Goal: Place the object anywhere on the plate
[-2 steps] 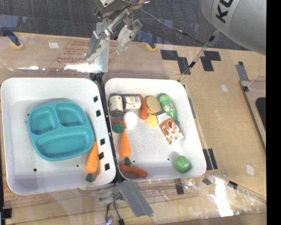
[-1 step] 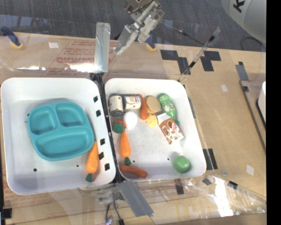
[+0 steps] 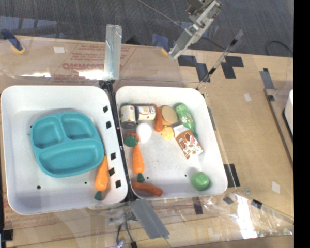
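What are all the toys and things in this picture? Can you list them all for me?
Bins: 2, white, side by side on the bench.
Plate: 1, teal, divided, left bin.
Carrots: 2, orange, one beside the plate in the left bin, one in the right bin.
Can: 1, brown label, lying in the right bin's top left.
Egg: 1, white, right bin.
Sausage: 1, reddish, right bin's lower edge.
Carton: 1, brown and white, right bin.
Round vegetable: 1, green, right bin's lower right.
Gripper: 1, grey, above the bins.
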`<state>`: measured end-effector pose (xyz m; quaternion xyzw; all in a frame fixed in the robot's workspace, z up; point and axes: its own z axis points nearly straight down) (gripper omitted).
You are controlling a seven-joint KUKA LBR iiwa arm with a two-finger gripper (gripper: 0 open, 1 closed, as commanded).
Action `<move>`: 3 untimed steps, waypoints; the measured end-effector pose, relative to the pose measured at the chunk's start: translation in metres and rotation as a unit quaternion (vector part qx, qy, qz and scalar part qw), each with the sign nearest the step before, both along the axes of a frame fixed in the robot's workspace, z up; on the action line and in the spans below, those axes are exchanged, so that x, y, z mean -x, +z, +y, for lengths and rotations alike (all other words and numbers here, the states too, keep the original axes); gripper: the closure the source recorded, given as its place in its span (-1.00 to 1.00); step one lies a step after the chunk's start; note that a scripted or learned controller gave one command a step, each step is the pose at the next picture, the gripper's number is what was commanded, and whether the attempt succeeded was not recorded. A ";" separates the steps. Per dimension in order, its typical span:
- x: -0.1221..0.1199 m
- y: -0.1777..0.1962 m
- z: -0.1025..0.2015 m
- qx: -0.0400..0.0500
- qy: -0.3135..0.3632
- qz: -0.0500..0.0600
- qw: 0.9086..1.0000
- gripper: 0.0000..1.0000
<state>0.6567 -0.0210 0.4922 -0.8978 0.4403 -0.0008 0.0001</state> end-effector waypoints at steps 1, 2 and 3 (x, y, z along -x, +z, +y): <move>0.000 0.000 -0.062 0.000 0.042 -0.001 0.999 -1.00; -0.001 0.011 -0.060 -0.001 0.042 -0.002 0.999 1.00; 0.060 -0.098 -0.055 -0.002 0.095 0.005 0.995 1.00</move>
